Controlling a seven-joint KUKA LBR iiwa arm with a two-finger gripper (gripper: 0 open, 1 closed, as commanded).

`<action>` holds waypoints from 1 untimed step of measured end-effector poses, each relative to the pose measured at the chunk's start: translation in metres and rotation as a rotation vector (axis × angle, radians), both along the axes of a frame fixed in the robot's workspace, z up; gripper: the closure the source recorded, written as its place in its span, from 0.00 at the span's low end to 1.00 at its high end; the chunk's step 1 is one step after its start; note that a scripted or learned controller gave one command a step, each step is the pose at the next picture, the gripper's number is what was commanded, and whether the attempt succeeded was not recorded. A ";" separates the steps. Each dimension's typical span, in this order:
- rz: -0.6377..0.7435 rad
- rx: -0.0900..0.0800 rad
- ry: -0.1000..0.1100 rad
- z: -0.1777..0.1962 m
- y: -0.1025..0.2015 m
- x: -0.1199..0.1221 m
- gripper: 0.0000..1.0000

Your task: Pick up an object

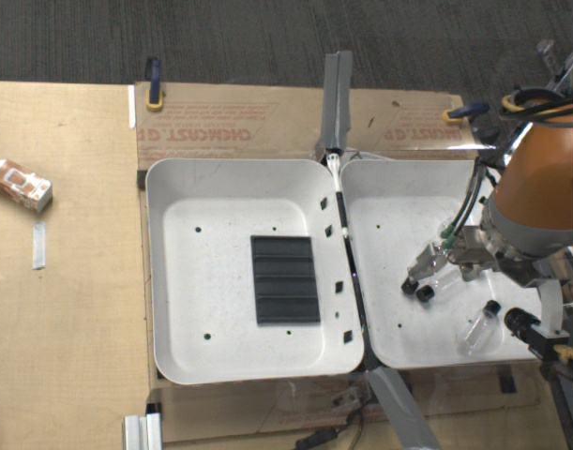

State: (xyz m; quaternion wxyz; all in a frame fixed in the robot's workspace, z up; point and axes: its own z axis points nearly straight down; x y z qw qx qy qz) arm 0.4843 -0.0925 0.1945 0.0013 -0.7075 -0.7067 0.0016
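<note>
A black ribbed rectangular block (286,279) lies flat in the middle of the left bin (173,204). In the right bin (389,204) a small clear plastic piece with a dark cap (479,328) rests near the front right corner. My gripper (417,290) hangs low over the right bin's floor, left of that clear piece and well to the right of the black block. The orange-banded wrist (544,181) rises behind it and covers the bin's right side. Nothing clearly shows in the gripper's grasp.
On the wooden bench at far left lie a small printed carton (22,186) and a white strip (38,247). Cardboard (230,125) with blue clamps (153,82) runs behind the bins. A grey post (338,101) stands above the ridge between the two bins.
</note>
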 end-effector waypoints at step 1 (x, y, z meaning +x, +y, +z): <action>0.090 0.000 -0.002 -0.063 -0.031 0.058 0.00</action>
